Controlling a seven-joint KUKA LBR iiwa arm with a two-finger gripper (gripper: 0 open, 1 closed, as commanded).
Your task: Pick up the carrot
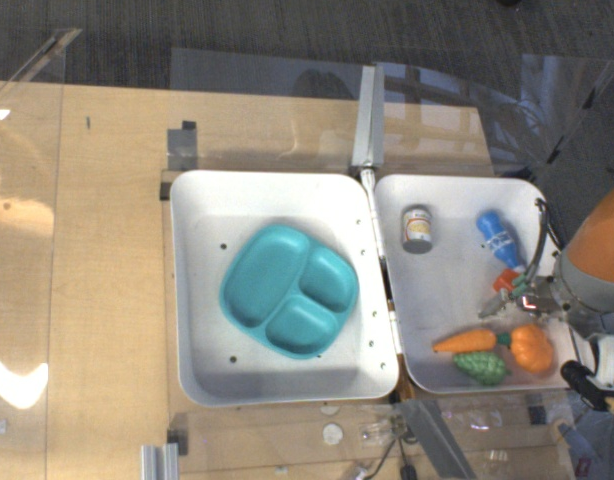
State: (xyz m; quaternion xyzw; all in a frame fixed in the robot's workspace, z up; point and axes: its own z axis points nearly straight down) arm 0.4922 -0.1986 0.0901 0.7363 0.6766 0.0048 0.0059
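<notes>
Orange and untouched, the carrot (466,342) lies in the right bin (442,268), so in the camera view your pickup is not yet done. The pincer (507,298) hangs just above and to the right of the carrot; you cannot tell its opening. A green vegetable (481,367) sits touching the carrot's lower side. Descent, grasp and lift all remain.
</notes>
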